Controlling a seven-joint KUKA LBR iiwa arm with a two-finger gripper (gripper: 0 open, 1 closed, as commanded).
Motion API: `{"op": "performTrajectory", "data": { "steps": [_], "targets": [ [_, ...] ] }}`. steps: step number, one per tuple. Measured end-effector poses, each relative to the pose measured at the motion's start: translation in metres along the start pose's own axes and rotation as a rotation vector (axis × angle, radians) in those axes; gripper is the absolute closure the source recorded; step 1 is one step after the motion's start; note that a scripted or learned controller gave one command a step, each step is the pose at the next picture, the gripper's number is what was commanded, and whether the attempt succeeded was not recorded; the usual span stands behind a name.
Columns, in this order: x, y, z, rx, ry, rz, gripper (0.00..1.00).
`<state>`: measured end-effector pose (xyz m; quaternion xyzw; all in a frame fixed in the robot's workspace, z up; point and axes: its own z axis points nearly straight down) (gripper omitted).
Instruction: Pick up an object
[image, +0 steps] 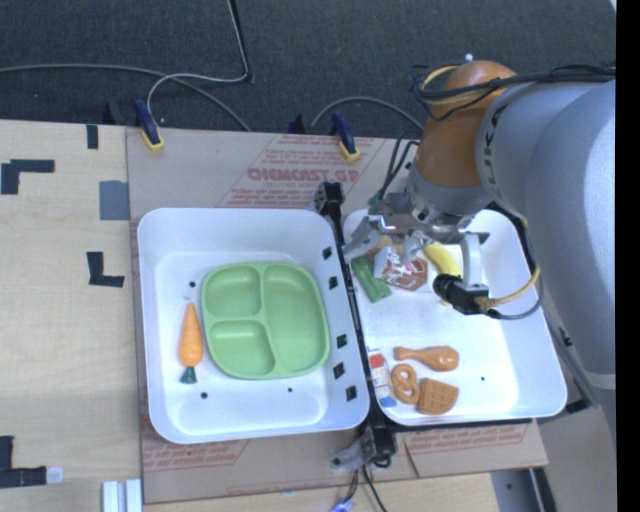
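The camera view looks down on two white bins set side by side on a brown board. In the left bin (165, 300) a green divided plate (265, 320) lies near the middle, and a toy carrot (190, 338) lies just beside the plate's left edge, its green stem end pointing to the near wall.

The arm (520, 130) reaches over the right bin (520, 385) from the right. Its gripper (405, 245) hangs low over the far left part of that bin, close to the divider between the bins. How far apart the fingers stand cannot be told, nor whether anything sits between them. Directly under it lie a red-and-white packet (405, 270) and a green piece (370, 285), with a yellow thing (445, 260) just to the right.

Well nearer than the gripper, by the near left corner of the right bin, lie a toy drumstick (428, 356), a pretzel (405, 382), a waffle piece (438, 396) and a small box (378, 372) against the wall.
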<state>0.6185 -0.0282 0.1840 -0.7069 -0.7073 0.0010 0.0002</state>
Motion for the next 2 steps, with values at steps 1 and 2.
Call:
{"op": "performTrajectory", "data": {
  "steps": [1,2],
  "targets": [
    [0.0,0.0,0.0,0.0,0.0,0.0,0.0],
    [0.0,0.0,0.0,0.0,0.0,0.0,0.0]
  ]
}}
